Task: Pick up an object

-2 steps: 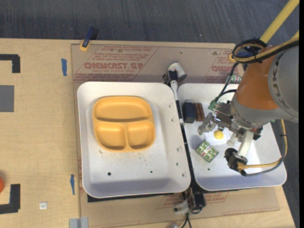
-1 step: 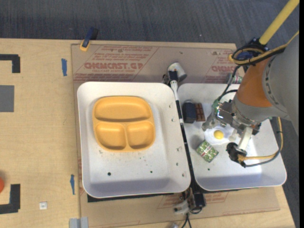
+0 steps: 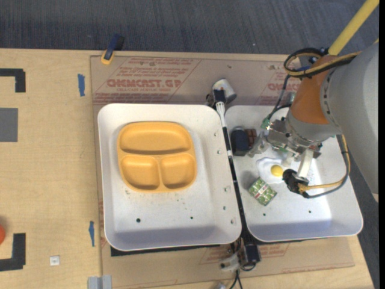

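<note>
My gripper (image 3: 284, 161) hangs low over the back half of the right bin (image 3: 337, 218), below the arm's orange band (image 3: 310, 101). Just under it and to its left a small yellow round object (image 3: 276, 171) lies on something white. A green patterned packet (image 3: 262, 191) sits slightly nearer the front, left of the gripper. A dark block (image 3: 239, 141) rests against the bin's left wall near the back. Whether anything is gripped is hidden by the wrist.
The left bin (image 3: 114, 215) holds a yellow divided plate (image 3: 157, 155). A cable with a white plug (image 3: 221, 92) runs along the ridge between the bins. A yellow cable (image 3: 328, 187) loops off the gripper to the right.
</note>
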Tool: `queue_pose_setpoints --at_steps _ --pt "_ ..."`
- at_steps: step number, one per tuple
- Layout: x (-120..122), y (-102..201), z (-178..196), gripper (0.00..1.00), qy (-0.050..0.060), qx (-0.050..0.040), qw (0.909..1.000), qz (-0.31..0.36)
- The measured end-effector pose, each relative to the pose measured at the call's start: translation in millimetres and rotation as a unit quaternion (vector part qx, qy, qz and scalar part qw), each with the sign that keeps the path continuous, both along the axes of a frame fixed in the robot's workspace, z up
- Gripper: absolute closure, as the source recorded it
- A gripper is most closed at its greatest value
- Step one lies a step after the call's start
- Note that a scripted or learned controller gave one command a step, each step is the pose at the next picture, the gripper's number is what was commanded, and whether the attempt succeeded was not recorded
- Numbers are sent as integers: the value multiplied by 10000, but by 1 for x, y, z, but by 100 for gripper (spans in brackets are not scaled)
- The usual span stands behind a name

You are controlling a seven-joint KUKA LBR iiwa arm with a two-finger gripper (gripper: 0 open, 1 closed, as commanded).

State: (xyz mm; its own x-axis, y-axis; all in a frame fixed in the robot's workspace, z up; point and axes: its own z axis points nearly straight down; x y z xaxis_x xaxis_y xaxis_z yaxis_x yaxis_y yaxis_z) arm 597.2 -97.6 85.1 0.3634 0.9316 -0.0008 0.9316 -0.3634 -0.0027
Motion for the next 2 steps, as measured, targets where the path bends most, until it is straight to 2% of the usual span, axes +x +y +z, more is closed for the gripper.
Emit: queue_pose_setpoints --at_steps 1,2 --pt "-20 -5 1 0 -17 4 9916 1296" --pt "21 2 1 0 -22 -15 9936 1133"
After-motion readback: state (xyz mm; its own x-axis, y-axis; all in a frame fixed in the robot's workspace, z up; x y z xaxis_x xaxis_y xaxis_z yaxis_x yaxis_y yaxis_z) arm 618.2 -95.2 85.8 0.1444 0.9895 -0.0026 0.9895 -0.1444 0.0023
